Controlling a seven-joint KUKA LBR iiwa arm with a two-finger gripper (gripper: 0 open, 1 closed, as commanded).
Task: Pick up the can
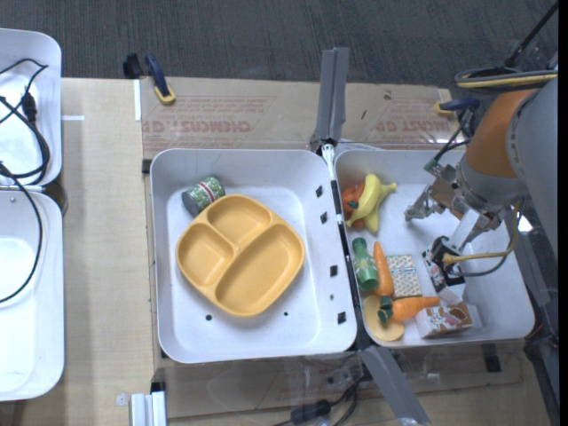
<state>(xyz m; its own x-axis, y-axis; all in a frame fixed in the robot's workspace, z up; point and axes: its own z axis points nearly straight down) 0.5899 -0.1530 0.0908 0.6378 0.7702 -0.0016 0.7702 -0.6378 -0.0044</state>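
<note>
the left bin (169, 309) holds a yellow plate (240, 254), and the tool (426, 204) hangs over the right bin (506, 300), spread or pressed together i cannot tell. the can (202, 193) lies on its side in the left bin, against the plate's far-left rim.

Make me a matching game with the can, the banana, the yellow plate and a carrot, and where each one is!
Things:
1. can
2. banana
3. yellow plate
4. carrot

Places:
A. middle of the left bin
B. near the front of the right bin
C. back of the right bin
D. back left of the left bin

Pairs: 1-D, 2-C, 3-A, 4-B
</note>
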